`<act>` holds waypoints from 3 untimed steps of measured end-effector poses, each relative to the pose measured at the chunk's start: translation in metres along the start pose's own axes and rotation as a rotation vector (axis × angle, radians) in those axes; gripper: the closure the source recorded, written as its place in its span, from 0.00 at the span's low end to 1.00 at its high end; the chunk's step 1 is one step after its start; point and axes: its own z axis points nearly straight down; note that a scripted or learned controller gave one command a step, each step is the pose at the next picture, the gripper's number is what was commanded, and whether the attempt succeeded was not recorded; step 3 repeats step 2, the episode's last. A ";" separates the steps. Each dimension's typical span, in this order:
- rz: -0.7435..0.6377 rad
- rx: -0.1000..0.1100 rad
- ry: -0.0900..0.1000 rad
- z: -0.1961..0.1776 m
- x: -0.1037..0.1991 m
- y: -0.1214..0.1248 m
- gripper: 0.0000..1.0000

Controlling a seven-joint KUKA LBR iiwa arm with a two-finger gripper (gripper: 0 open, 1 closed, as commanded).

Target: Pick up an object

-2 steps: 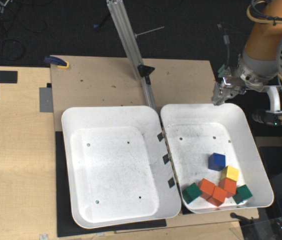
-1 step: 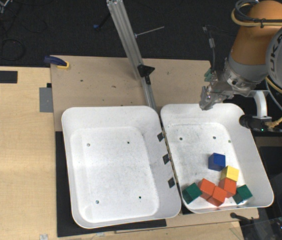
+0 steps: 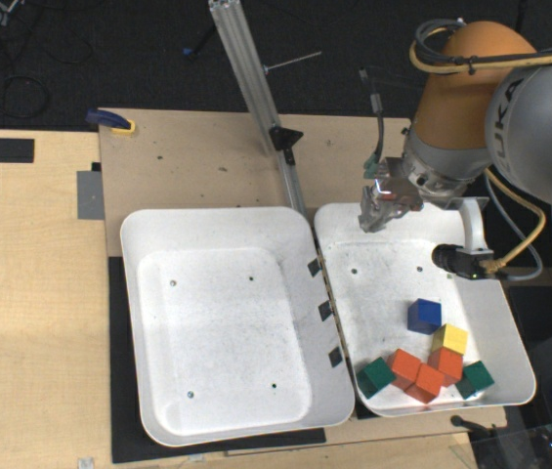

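Blocks lie clustered at the near end of my right-hand bin [image 3: 495, 306]: a green block [image 3: 375, 374] at the near left, two orange blocks [image 3: 405, 366] [image 3: 429, 383] touching each other, a third orange one [image 3: 448, 362] just beside them, and a second green block [image 3: 474, 378] at the near right. A yellow block [image 3: 452, 339] sits just behind that group, and a blue block [image 3: 425, 315] stands slightly apart, farther in. None is lifted; all rest on the bin floor.

Left-hand bin [image 3: 158, 233] sits alongside, its rim meeting the right bin's rim at the middle.

Farther back, my tool [image 3: 381, 206] hangs over the far left corner of the right bin, well apart from every block. I cannot tell how its fingers are set; nothing is visibly carried.

Beyond, an aluminium rail [image 3: 251, 86] rises slantwise from the worktop [image 3: 197, 154].

Assessment: the pick is not begun in any visible sense. Remaining, in my judgement: travel to the near cluster, descend, grip, lift.
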 end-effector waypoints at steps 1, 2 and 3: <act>0.000 0.000 -0.001 0.014 0.050 -0.015 1.00; 0.000 0.000 -0.001 0.020 0.097 -0.027 1.00; 0.000 0.000 -0.001 0.020 0.097 -0.027 1.00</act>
